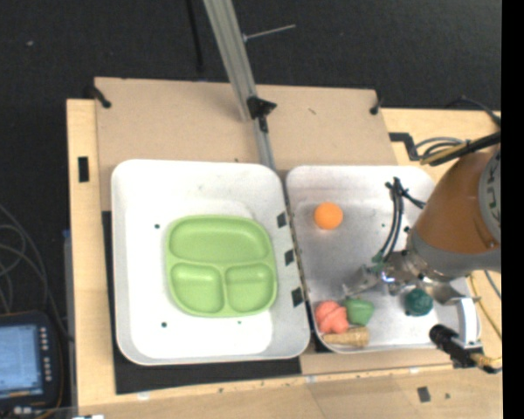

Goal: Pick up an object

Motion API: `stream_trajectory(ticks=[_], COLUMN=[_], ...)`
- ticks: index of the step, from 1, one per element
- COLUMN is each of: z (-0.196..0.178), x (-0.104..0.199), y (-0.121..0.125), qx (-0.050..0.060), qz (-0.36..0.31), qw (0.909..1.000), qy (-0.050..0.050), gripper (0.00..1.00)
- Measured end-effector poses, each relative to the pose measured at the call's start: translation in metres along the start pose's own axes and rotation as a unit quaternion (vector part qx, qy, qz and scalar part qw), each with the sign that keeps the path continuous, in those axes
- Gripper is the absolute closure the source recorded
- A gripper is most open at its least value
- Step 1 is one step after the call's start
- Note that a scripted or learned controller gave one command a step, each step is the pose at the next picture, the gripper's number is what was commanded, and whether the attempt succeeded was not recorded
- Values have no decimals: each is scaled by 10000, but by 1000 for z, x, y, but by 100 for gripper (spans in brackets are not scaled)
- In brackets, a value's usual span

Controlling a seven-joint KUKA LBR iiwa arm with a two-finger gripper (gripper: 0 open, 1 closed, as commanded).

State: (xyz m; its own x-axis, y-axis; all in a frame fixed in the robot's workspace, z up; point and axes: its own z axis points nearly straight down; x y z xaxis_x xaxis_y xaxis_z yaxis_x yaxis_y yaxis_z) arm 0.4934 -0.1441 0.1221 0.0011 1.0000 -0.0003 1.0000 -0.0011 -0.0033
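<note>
Camera view had the gripper (380,278) low in the right bin (358,186), claw state unreadable. Green object (361,311) lay just below it, touching the pink one (332,317); you needed a centred, straight-down approach.

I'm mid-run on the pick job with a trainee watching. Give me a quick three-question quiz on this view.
1. True or false: the green divided plate lies in the left bin.
2. The orange ball sits in: A) the left bin, B) the right bin, C) on the bench outside both bins.
3. Fill in: at the right bin's near edge, the pink object lies beside a small ____ object of another colour.

Key:
1. True.
2. B; it lies apart from the cluster near the gripper.
3. Green.
</note>
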Motion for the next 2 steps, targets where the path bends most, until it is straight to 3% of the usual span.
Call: stream_trajectory(ticks=[1,2], z=[22,10], x=[-1,-2], y=[0,2], qx=[-13,-50], qz=[2,31], qw=[10000,10000], qy=[-3,-5], gripper=[0,100])
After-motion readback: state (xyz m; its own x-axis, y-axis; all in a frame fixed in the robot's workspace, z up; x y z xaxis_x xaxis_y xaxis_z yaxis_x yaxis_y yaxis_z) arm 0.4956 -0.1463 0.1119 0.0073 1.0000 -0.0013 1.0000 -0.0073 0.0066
